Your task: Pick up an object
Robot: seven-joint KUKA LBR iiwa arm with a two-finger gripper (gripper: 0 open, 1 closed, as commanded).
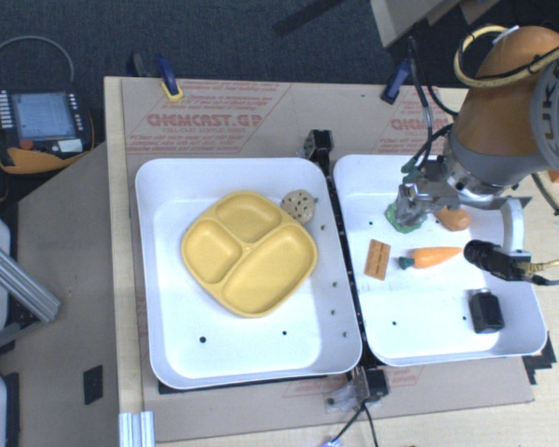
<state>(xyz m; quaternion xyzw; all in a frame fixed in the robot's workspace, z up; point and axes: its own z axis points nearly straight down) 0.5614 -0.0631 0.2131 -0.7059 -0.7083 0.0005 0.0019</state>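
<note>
Brown board covers the desk [261, 119], two white bins on it. Left bin [168, 333]: yellow tray [250, 251], cookie [299, 205] touching its upper right edge. Right bin [419, 338]: brown block [377, 259], carrot [431, 258] lying left-right with green end left, black piece [485, 310]. Claw [411, 208] over a green thing [401, 218], mostly hidden; grip state cannot be told. Orange lump [454, 219] just beside.

Beside the yellow tray [250, 264] in the left bin [158, 250] lies a cookie [299, 204]; right of it, the hand [409, 208] touches a green thing [398, 218] above a carrot [432, 258].
</note>
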